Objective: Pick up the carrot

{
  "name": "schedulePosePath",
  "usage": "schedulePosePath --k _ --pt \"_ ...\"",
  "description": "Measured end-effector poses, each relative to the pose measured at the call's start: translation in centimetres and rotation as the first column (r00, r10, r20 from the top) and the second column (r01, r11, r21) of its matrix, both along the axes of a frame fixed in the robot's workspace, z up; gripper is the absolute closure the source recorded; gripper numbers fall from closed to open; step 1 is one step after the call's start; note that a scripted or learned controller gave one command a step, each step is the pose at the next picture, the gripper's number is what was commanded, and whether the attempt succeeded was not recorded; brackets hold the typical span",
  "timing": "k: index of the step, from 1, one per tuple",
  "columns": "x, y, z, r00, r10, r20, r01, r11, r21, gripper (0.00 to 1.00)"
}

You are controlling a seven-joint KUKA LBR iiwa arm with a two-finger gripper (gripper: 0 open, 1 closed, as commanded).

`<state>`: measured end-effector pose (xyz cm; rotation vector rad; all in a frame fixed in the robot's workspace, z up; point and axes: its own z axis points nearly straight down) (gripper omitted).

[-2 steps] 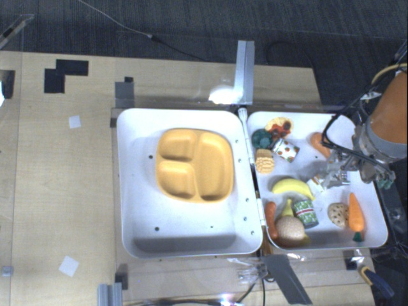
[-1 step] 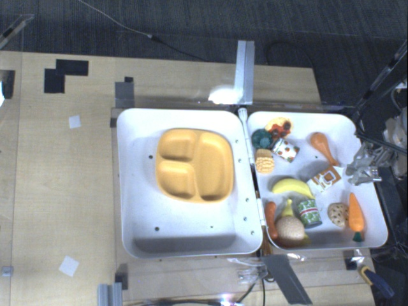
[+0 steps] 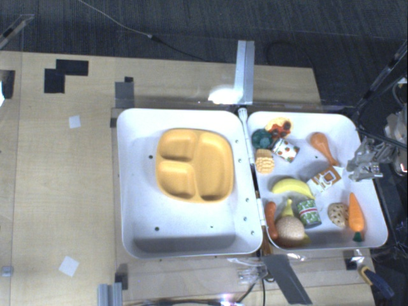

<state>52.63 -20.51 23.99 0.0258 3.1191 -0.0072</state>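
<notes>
- The left shallow white bin holds one thing: a smooth yellow plastic plate with three compartments, lying near the bin's middle.
- The right shallow white bin is crowded with toy food: a curved yellow banana near its centre, a tan drumstick towards the far side, a ridged ear of corn against the left wall, a speckled round cookie, and a small green-labelled can.
- The smooth orange tapered carrot with a green tip lies along the right wall of the right bin, near its front corner, just beside the cookie.
- The metal two-finger gripper sits over the right bin's right edge, a little beyond the carrot and apart from it; whether it is open or closed cannot be made out.
</notes>
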Motion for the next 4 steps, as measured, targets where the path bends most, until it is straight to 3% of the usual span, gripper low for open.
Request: schedulePosePath --k 1,2,3,4 --pt "-3.9 0.0 -9.9 0.998 0.051 -0.021 -0.050 0.999 0.007 1.00" --pt "-2.9 1.7 -3.3 1.000 0.028 -0.007 -0.028 1.000 0.001 1.00" --pt "-2.0 2.6 -4.9 0.990 0.137 -0.014 -0.137 0.991 0.003 1.00" --pt "-1.0 0.4 -2.5 0.982 0.186 -0.012 -0.186 0.983 0.000 1.00"
